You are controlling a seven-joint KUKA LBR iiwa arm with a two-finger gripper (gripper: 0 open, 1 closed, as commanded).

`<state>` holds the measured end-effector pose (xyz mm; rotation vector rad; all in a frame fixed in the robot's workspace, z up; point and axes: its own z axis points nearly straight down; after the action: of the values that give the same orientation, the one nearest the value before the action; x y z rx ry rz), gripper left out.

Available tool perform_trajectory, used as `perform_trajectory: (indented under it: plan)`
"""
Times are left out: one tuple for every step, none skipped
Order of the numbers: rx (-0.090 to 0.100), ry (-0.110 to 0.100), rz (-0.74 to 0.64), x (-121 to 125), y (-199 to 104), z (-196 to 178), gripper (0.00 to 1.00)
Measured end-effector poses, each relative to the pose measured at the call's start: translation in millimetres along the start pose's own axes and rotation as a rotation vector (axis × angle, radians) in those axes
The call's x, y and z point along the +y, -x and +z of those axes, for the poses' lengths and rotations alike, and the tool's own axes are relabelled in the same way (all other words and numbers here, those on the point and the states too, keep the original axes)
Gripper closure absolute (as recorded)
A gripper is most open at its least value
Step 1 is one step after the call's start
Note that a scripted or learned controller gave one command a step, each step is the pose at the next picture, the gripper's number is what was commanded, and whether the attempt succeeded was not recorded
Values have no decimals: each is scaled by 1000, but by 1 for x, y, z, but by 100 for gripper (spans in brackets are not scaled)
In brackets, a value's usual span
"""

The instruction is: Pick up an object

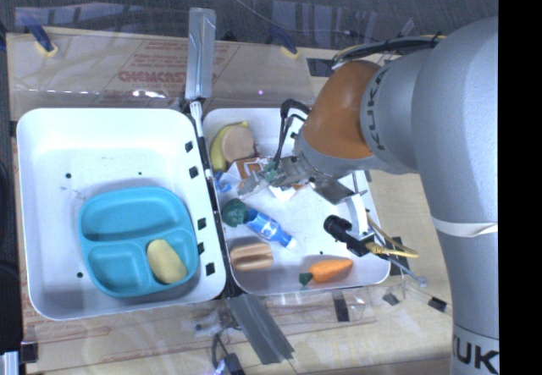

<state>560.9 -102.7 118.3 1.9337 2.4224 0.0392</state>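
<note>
Arm over right bin (373, 276), gripper (273, 172) low near its back-left corner by banana (222, 145). Jaw state can't be told. Likely approach/grasp step; next needs clean closure, then lift.

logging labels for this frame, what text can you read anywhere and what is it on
"KU": white letters on the arm's grey base, cut off at the frame's bottom edge.
Red print on the clear plastic sheet behind the left bin: mirrored and too blurred to read.
Blue label on the plastic bottle: too small to read.
</note>
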Motion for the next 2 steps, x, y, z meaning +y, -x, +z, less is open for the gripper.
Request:
perform_trajectory:
  plan:
    - [26, -46, -292, -63, -16, 26, 0]
    - [28, -38, -581, -18, 12, -87, 0]
